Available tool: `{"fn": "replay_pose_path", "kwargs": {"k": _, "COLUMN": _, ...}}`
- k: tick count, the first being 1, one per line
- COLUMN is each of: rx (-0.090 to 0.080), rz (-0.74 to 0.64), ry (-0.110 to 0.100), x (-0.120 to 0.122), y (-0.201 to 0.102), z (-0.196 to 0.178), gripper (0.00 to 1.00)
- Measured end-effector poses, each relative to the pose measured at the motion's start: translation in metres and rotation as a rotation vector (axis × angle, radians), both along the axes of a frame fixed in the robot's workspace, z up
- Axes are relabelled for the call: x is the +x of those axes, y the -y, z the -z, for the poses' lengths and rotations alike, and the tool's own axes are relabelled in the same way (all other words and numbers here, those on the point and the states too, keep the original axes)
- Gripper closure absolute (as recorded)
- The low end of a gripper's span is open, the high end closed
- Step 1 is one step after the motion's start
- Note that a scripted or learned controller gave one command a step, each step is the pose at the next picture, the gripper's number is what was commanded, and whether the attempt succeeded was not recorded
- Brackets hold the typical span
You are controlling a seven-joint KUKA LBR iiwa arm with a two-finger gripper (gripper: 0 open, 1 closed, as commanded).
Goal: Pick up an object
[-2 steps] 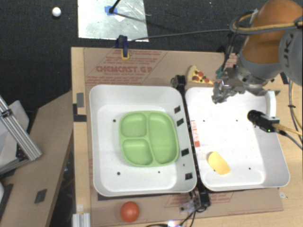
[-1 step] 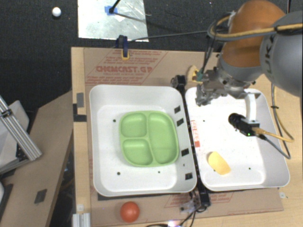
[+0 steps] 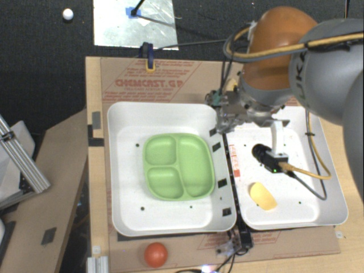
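Yellow lump (image 3: 263, 196) lies low in the right bin (image 3: 324, 209), below and a bit right of your gripper (image 3: 227, 115), and you cannot tell if that is spread or pinched.

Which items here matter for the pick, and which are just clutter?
Job: green divided plastic plate in the left white bin; pale yellow rounded piece in the right white bin.
Clutter: orange ball in front of the bins; small white ball, silvery sheet and blue clamp behind them.
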State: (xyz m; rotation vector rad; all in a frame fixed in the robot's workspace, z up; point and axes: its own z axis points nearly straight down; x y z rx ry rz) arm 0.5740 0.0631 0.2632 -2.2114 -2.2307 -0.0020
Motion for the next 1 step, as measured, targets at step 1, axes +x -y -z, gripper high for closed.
{"fn": "replay_pose_path", "kwargs": {"k": 1, "rx": 0.0, "rz": 0.001, "ry": 0.001, "x": 0.0028, "y": -0.0463, "z": 0.0053, "gripper": 1.0}}
